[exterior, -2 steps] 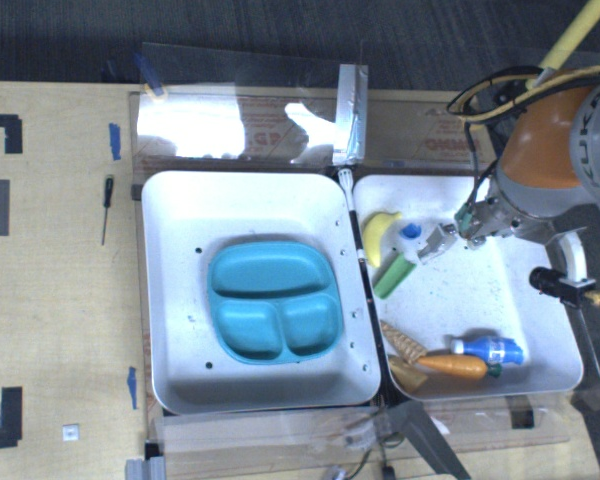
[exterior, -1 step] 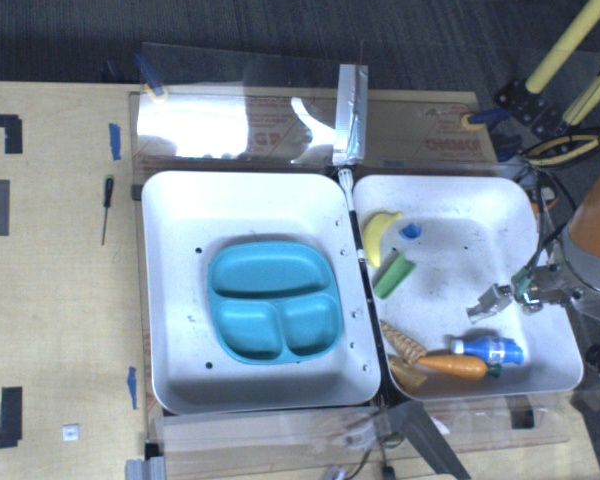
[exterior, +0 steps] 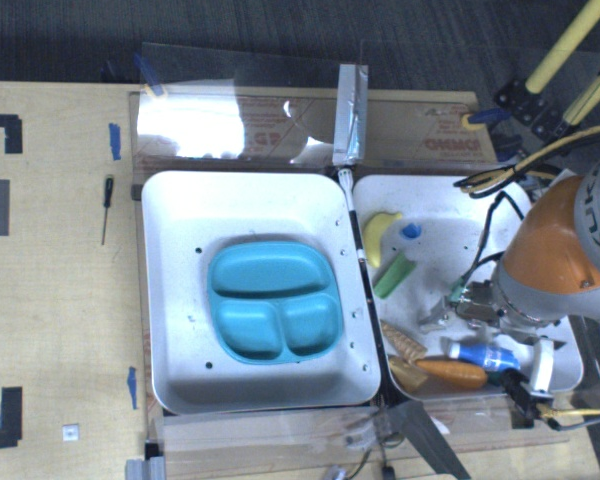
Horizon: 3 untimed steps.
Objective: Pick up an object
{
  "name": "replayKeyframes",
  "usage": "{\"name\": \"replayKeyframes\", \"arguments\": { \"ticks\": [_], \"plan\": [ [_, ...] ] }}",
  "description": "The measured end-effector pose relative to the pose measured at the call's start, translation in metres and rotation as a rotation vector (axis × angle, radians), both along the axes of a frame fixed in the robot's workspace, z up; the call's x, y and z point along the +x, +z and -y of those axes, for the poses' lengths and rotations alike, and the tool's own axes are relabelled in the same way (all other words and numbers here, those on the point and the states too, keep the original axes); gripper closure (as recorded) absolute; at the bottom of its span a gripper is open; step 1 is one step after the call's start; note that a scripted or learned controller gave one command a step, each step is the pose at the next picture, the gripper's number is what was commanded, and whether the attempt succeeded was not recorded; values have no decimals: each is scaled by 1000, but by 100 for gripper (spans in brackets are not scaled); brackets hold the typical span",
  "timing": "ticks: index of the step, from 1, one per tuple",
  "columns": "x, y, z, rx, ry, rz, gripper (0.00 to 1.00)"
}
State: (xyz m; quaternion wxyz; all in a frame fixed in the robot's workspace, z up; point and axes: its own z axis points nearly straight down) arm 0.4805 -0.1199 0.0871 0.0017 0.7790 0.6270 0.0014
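Down in the right bin (exterior: 420, 193), near its front edge, my claw (exterior: 470, 308) hangs low over the clutter; whether it is open or closed, I cannot tell. Just beside it, along that front edge, lie an orange carrot-shaped piece (exterior: 450, 371) and a blue-and-white tube (exterior: 485, 353). A green piece (exterior: 393, 276) and a yellow one (exterior: 380, 233) sit toward the bin's left wall. A blue divided tray (exterior: 273, 300) fills the middle of the left bin (exterior: 170, 268).

Blue divided tray (exterior: 274, 300) in left white bin (exterior: 170, 268), screwdriver (exterior: 107, 206) on wooden bench (exterior: 50, 298)
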Motion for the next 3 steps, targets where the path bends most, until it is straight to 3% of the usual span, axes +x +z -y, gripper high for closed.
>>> {"name": "replayKeyframes", "arguments": {
  "ticks": [1,2,3],
  "plan": [
    [47,0,16,-2,215,2,0],
    [109,0,-12,-2,367,2,0],
    [17,4,25,0,298,-6,0]
  ]
}}
